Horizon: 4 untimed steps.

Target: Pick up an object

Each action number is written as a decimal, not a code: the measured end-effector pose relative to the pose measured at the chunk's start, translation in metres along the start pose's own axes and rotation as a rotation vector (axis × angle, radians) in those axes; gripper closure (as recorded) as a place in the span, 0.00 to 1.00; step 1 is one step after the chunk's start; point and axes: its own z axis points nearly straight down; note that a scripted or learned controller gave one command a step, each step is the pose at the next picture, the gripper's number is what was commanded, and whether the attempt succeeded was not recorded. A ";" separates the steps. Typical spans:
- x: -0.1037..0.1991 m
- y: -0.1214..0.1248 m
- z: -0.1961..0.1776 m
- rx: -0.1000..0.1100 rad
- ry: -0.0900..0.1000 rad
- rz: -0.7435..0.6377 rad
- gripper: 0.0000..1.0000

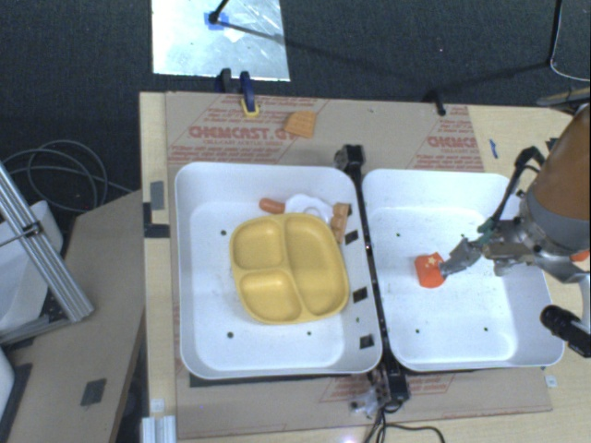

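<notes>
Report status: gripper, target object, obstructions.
Gripper down in right bin, tips at orange object; grasp unconfirmed. Nothing lies beside it. Yellow tray in left bin.

Grey arm (554,212) with orange band, black cable, dark metal tool (454,264).

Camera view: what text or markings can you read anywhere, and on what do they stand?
"CHEMCAST" reads in red on the brown board behind the left bin.
The same red print behind the right bin is too blurred to read.
Smaller red lines under both are illegible.
</notes>
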 end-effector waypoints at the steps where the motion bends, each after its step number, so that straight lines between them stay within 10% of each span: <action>1: -0.072 0.034 -0.162 -0.025 -0.013 0.011 0.00; 2: -0.016 -0.002 -0.040 0.008 0.002 0.002 0.00; 3: 0.024 0.001 -0.074 -0.008 -0.003 0.000 0.00; 4: 0.072 0.000 0.007 0.004 0.000 -0.001 0.00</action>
